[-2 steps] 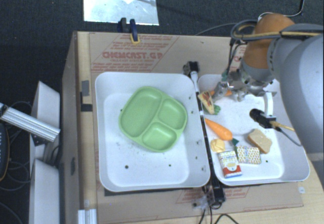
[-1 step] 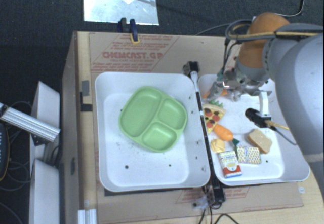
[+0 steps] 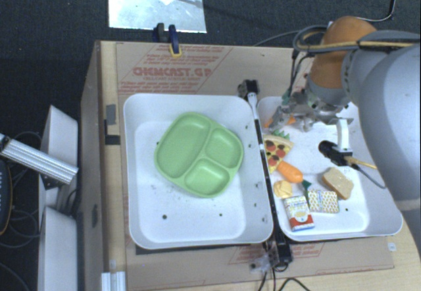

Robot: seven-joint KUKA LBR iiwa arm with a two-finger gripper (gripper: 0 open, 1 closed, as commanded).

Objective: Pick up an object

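- Dark carpet all round, and on it my bench (image 3: 184, 69) with its lettered sheet and the two white bins side by side.
- The pincer (image 3: 294, 117) hangs low over the far corner of the right bin (image 3: 385, 214), hard by the divider. From this angle I can't tell whether it is apart or together, and I see nothing held in it.
- Nearest candidate is the pizza slice (image 3: 277, 147). It lies flat just beside the pincer, a touch toward the near rim and the divider. Its long axis looks roughly crosswise to the divider, but I can't say for sure which way the tip points.
- My read is that the move turns on a short shift toward the near rim, then straight down.
- Next out from the pincer is the carrot (image 3: 289, 171), slanting away from the divider toward the near rim.
- Farther on, the bread (image 3: 337, 182), then the cracker (image 3: 323, 201) and the red-and-white box (image 3: 298, 211) near the front rim.
- Farthest, across the divider, the green plate (image 3: 199, 153) sits in the left bin (image 3: 151, 217).
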